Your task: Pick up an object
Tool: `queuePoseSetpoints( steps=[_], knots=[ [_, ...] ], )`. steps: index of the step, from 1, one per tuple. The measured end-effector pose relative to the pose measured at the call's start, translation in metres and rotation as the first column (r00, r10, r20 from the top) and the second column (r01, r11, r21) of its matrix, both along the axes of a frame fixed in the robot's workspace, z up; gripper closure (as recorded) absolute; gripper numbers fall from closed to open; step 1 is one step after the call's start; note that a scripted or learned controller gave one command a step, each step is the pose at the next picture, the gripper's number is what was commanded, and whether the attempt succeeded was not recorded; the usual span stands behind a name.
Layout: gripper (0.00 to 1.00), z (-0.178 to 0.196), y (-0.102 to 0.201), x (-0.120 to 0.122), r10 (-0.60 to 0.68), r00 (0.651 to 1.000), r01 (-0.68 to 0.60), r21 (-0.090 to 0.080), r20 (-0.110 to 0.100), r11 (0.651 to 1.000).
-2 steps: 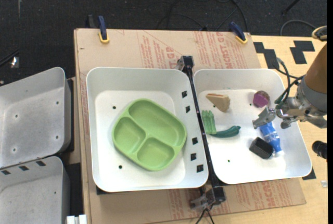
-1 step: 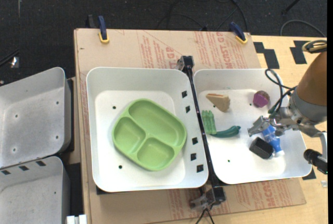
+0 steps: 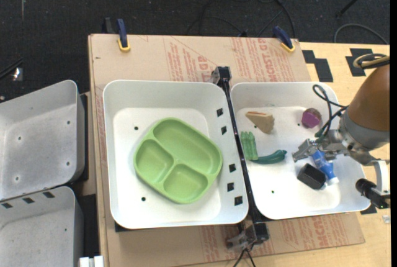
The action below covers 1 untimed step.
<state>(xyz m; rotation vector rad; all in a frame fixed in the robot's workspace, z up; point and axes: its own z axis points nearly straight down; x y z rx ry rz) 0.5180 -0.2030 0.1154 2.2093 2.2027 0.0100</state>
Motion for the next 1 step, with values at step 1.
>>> queuePoseSetpoints(
  steps=[1],
  knots=[
    [1.0,0.0065,0.0034,-0.001,0.003,1.0,-0.003,0.007,-0.007,1.0]
  ],
)
